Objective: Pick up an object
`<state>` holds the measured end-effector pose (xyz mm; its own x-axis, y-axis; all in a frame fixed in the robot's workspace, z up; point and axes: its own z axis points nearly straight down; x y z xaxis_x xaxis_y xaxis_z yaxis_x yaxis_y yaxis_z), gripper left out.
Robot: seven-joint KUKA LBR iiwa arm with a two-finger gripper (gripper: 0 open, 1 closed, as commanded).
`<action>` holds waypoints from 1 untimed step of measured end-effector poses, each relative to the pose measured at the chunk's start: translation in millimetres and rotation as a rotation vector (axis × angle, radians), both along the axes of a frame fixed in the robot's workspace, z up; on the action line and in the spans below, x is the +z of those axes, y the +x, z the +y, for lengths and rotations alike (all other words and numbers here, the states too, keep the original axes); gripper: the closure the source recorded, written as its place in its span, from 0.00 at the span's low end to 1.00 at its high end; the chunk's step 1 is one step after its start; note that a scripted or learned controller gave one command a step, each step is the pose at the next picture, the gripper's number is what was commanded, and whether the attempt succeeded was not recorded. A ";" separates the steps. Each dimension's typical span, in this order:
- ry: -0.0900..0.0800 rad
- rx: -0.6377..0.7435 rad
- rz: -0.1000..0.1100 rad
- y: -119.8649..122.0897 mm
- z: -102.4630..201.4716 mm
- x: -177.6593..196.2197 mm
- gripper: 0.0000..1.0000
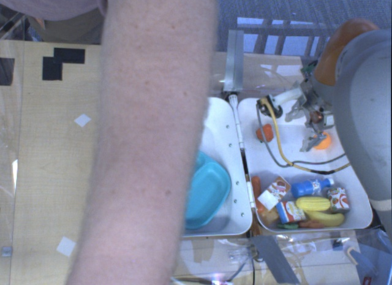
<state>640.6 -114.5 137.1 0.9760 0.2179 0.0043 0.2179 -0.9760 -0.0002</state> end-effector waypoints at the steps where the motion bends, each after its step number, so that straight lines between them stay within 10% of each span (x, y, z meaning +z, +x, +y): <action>1: 0.000 0.009 -0.002 16.3 18.5 -49.7 0.00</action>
